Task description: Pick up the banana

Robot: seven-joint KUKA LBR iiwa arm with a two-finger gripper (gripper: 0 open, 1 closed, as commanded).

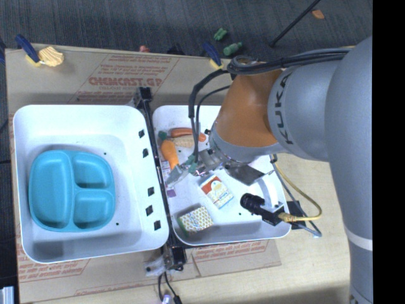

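While the arm [266, 116] hangs low over the right bin [266, 230], the tool [193, 164] sits by the carrot [169, 151]; its opening cannot be told. No banana identifiable among the items. Step: search/approach. Next: locate the banana before descending.
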